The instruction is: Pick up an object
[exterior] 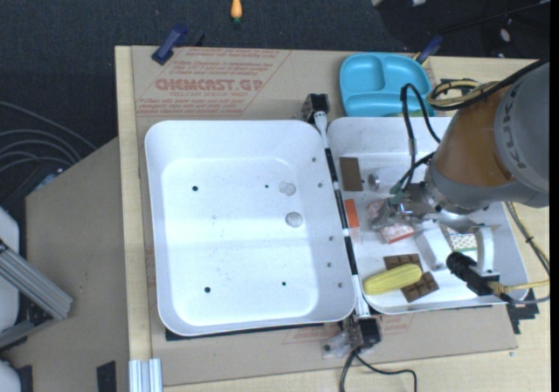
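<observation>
The tool (395, 211) is down among clutter in the right bin (384, 133), grip state unclear, corn (392, 278) just below it, nothing visibly lifted.

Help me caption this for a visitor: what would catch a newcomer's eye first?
The grey arm with its orange band reaches from the right over the cluttered right bin. A yellow corn cob lies at that bin's near edge, and a blue tray sits behind.

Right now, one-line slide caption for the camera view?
Grey arm's gripper low in the right white bin, over small clutter near a yellow corn cob; left white bin alongside.
</observation>
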